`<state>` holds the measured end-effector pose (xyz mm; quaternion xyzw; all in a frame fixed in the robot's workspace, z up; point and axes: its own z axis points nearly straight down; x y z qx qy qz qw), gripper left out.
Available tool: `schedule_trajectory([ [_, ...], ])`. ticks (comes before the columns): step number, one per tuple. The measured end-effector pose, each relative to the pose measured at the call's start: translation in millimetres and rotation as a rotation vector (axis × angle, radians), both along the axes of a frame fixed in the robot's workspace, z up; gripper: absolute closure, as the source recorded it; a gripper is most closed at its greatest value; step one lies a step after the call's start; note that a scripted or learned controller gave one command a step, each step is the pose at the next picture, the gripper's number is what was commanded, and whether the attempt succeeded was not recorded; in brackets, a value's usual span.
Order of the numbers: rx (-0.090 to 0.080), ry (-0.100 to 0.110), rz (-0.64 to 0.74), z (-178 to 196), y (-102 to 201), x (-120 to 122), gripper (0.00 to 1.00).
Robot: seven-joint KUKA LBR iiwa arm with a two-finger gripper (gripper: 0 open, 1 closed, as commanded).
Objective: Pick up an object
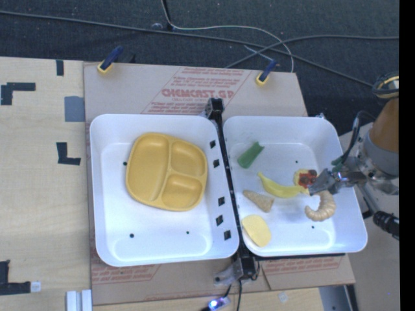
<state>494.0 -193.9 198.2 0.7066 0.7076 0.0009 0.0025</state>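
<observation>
The right bin (285, 120) holds several toy foods: a green piece (250, 154), a yellow banana (280, 187), a small red and yellow item (305, 175), a tan curled shrimp-like piece (322, 208), a tan wedge (259, 201) and a pale yellow disc (257, 229). My gripper (322, 184) comes in low over the bin's right side. It sits just right of the red item and directly above the curled piece. Its tip is dark and small in the camera view, and I see nothing clearly lifted by it.
The left bin (97, 173) contains a yellow divided plate (166, 171). A black divider strip (220, 173) runs between the bins. Yellow clamps (110, 59) (266, 72) hold the cardboard base at the back, and cables (214, 28) trail across the dark floor behind.
</observation>
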Motion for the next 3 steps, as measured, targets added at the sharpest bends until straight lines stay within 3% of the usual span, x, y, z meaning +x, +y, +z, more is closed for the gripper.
schedule_trajectory([
  [1,0.001,0.001,0.0,39,0,1,1.0],
  [3,0.004,0.006,0.006,27,123,19,1.0],
])
